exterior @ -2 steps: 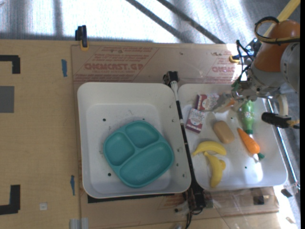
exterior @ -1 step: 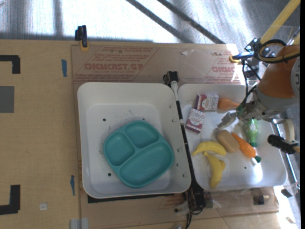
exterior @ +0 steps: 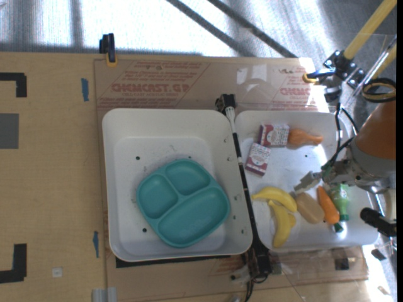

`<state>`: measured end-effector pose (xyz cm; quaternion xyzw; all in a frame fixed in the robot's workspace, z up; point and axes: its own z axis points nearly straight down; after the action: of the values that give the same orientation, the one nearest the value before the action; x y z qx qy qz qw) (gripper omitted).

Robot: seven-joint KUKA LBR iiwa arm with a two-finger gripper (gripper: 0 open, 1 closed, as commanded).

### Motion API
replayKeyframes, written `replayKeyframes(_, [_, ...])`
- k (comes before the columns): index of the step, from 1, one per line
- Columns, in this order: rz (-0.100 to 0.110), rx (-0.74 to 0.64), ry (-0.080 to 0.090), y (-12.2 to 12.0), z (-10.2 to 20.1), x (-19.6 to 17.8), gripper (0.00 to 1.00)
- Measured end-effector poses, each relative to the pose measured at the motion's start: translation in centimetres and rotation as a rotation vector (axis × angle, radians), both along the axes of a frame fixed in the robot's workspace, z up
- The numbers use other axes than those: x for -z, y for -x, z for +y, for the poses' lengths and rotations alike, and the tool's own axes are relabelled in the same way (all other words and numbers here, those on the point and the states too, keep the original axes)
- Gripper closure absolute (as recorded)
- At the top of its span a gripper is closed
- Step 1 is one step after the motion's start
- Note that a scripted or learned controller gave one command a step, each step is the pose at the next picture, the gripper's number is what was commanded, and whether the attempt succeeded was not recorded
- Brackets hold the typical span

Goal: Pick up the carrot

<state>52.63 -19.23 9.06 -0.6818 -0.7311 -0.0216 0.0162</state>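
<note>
I am reaching in from the 3 o'clock side of the bench, and my gripper (exterior: pixel 318 180) is hovering over the right bin (exterior: pixel 284 176), toward its 3 o'clock edge. From this slant I cannot tell whether it is spread or pressed together, and nothing is showing in its grasp.

The carrot (exterior: pixel 327 206) is lying on the bin floor at about 4 o'clock in the right bin, just at 5 o'clock from my gripper. It is sitting between a tan rounded piece (exterior: pixel 307 207) at its 9 o'clock, which looks to be touching it, and a green item (exterior: pixel 341 201) pressing close at its 3 o'clock.

A banana (exterior: pixel 281 210) is resting at the bin's 6 o'clock. Two small red-and-white cartons (exterior: pixel 265 146) are lying at 11 o'clock, with an orange-brown drumstick (exterior: pixel 305 138) just beside the upper one, at 12 o'clock.

The left bin (exterior: pixel 114 168) is holding a teal divided plate (exterior: pixel 182 201) near its middle.
</note>
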Motion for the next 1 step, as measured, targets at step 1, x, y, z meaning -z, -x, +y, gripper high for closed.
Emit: replayKeyframes(1, [-0.014, -0.110, 0.008, 3.11, -0.16, 0.03, 0.00])
